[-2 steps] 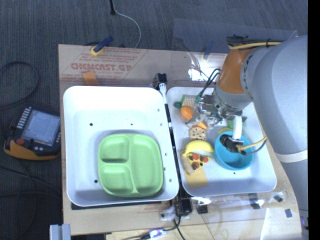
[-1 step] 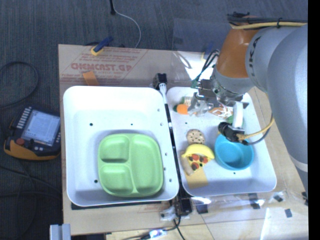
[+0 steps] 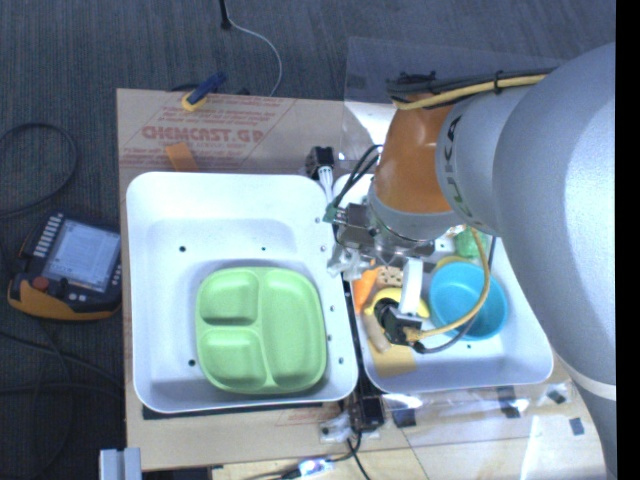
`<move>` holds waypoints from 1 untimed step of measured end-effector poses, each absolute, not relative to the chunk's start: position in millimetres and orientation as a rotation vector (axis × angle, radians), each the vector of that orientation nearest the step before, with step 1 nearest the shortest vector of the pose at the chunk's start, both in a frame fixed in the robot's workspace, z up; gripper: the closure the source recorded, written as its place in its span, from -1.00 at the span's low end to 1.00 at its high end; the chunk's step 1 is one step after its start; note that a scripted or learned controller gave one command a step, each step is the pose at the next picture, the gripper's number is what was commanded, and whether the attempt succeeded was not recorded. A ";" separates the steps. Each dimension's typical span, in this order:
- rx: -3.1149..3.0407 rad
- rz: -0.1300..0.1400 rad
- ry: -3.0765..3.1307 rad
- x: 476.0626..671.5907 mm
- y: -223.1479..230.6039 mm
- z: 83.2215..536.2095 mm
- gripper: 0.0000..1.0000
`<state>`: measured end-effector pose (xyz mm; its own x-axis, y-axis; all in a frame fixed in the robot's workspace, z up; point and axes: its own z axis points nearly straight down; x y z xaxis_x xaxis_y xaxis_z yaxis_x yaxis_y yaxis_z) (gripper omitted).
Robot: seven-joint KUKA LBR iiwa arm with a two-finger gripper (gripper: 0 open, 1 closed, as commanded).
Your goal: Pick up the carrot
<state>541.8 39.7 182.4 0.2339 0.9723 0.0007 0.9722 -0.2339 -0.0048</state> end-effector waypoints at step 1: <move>-2.469 0.011 -1.937 542.2 35.9 190.5 1.00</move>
